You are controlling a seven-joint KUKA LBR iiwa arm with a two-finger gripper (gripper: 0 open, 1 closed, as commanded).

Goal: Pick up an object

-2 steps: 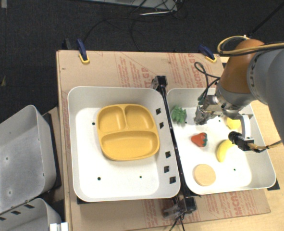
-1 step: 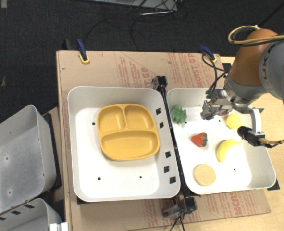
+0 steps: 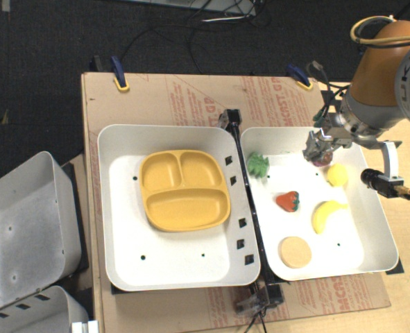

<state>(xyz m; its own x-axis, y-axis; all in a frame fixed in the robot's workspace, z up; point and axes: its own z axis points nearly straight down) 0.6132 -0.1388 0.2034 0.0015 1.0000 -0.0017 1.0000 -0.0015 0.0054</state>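
Note:
The right bin (image 3: 371,252) holds several toy foods. A green leafy piece (image 3: 258,164) lies at its left, with a red strawberry (image 3: 287,200) near the middle. A yellow lemon (image 3: 337,175), a yellow banana (image 3: 325,215) and a tan round disc (image 3: 295,251) lie further right and forward. My gripper (image 3: 320,150) hangs low over the bin's back right area, just left of the lemon. A small dark purplish thing (image 3: 322,161) shows right beneath it; I cannot tell whether the gripper holds it.
The left bin (image 3: 121,255) bears a yellow divided plate (image 3: 186,189). A black divider (image 3: 245,207) runs between the bins. A grey tub (image 3: 24,234) stands off the bench at the left. Cables lie on the dark floor behind.

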